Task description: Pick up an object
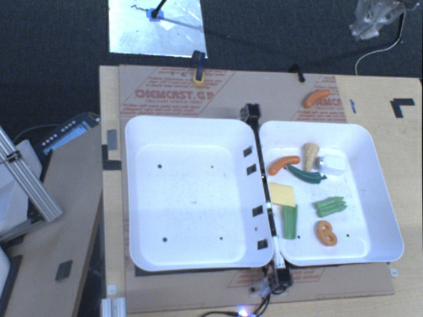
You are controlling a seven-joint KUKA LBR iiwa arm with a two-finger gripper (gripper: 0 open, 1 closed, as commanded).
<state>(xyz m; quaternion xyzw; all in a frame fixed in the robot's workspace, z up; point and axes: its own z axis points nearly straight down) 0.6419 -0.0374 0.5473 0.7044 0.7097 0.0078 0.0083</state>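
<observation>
1. Gripper [371,13] sits at the top right corner of the view, well off the bench and far from both bins. It is blurred and pale against the dark floor; whether it is released or clenched cannot be told, and nothing is seen in it.
2. Candidate objects all lie in the right bin [382,197]: orange sausage [284,164], tan cone-shaped piece [310,155], dark green pepper-like piece [305,174], clear or white piece [332,163], yellow block [281,194], green bar [290,221], ridged green piece [330,206], brown pretzel [325,232].
3. Left bin [142,137] holds none of them. A second orange sausage [316,98] lies on the cardboard beyond the bins.
4. Handling judgement: these look like small plastic toy foods, so light, stiff, smooth and likely to skid or roll under a glancing finger. Not fragile.
5. Best pick, in my view: green bar. It lies apart from most neighbours, long and straight; close across its narrow width at mid-length.
6. Pretzel also stands alone but lies flat and low, harder to pinch.
7. Sausage, pepper and cone crowd together; a grasp there risks nudging neighbours.
</observation>
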